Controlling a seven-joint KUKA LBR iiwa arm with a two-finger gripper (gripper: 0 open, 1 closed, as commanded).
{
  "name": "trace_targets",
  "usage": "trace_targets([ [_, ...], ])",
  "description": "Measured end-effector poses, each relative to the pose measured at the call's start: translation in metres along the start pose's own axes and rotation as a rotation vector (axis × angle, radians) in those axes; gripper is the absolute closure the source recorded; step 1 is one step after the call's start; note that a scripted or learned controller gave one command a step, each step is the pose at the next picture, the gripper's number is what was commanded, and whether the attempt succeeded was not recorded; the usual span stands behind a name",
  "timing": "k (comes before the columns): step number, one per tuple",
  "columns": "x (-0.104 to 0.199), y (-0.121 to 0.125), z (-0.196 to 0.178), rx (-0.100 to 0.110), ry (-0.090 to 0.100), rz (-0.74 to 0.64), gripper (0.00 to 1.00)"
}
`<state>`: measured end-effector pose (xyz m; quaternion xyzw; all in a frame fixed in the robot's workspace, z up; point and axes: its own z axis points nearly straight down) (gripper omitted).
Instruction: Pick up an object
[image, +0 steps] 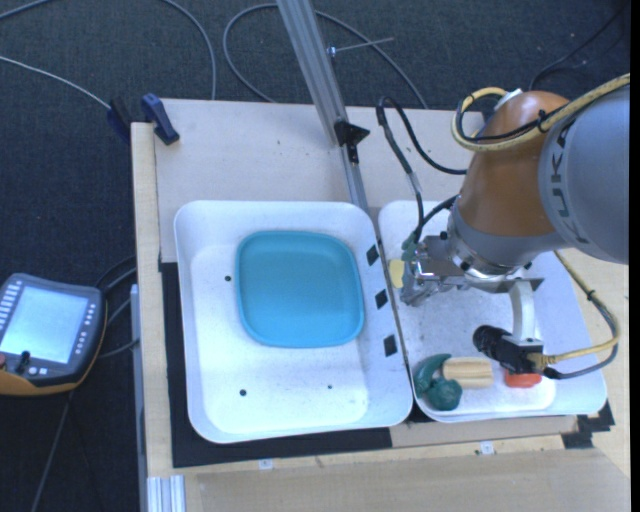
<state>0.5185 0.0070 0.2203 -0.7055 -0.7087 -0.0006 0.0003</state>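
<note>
My gripper (418, 283) hangs low over the far left part of the right bin (450, 325), close to its left wall. A small yellow object (397, 272) lies right beside the gripper at that wall, partly hidden by it. Along the bin's near edge lie a dark green object (438, 381), a pale wooden cylinder (468, 372) touching it, and a small red-orange object (520, 378).
The left bin (205, 400) holds a turquoise square plate (299, 288). A metal post (322, 75) slants up from between the bins at the back. A teach pendant (45, 330) lies on the floor at the left.
</note>
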Motion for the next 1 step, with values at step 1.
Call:
trace_targets([
  [1,0.0431,0.0111,-0.0041,0.000,0.000,0.001,1.00],
])
